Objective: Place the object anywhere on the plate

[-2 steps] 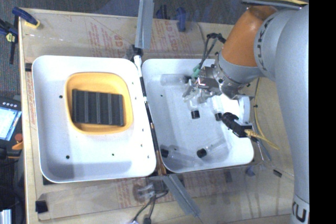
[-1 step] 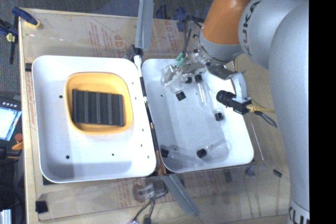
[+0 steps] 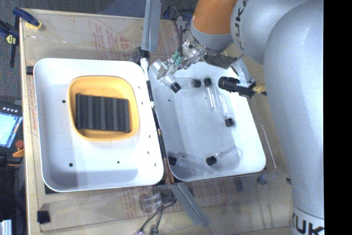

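Camera view: grey arm (image 3: 286,36) reads "KUKA" near its orange band (image 3: 220,0).

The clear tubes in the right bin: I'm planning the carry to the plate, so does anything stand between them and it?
Only the two bins' adjoining rims lie between the clear tubes and the yellow plate. A dark ribbed block covers the plate's middle.

My own bulk (image 3: 286,63) covers the right bin's (image 3: 250,165) three o'clock rim and runs off the frame at three and six o'clock. My claw (image 3: 165,71) at the bin's eleven o'clock corner is too blurred to read. The clear tubes (image 3: 217,102) have faint outlines.
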You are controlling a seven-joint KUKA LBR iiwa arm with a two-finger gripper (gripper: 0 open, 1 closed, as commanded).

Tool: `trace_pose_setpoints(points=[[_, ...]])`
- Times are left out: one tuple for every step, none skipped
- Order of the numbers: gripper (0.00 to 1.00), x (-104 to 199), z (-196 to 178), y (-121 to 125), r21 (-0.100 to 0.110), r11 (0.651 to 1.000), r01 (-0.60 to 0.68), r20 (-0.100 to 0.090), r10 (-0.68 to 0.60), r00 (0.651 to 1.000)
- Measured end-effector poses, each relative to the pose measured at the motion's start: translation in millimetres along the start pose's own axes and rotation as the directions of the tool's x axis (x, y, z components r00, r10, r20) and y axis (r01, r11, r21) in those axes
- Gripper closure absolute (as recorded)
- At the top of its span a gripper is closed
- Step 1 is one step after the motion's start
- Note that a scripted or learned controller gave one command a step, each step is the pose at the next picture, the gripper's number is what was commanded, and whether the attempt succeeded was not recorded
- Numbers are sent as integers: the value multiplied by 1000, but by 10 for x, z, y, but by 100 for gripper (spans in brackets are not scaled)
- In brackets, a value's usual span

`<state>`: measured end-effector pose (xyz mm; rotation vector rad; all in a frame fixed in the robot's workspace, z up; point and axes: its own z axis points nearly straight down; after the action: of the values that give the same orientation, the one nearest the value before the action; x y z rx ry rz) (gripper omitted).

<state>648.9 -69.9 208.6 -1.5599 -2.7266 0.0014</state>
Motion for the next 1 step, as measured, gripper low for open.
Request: trace_pose_setpoints(points=[[100,289,174,0,2,983,182,-3,-182,983]])
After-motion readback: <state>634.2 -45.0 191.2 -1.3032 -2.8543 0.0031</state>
